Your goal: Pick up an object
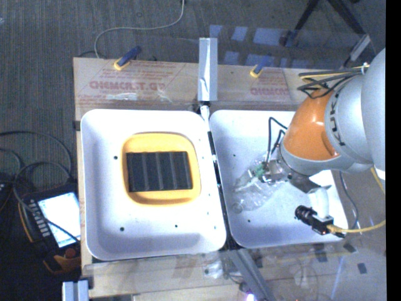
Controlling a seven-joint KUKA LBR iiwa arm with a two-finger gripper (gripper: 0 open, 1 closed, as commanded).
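Observation:
A crumpled clear plastic bottle (250,188) lies in the right bin (247,125), toward its left side. My gripper (273,172) is down in this bin at the bottle's right end, mostly hidden beneath the orange band of the wrist (308,142). Whether it touches the bottle cannot be made out. In the left bin (100,137) rests a yellow rounded tray with a black ridged insert (160,170).
The arm's grey body (369,118) covers the right bin's far right part. A white and black fitting with a yellow cable (316,213) hangs over the bin's near right corner. A divider rail (215,168) runs between the bins.

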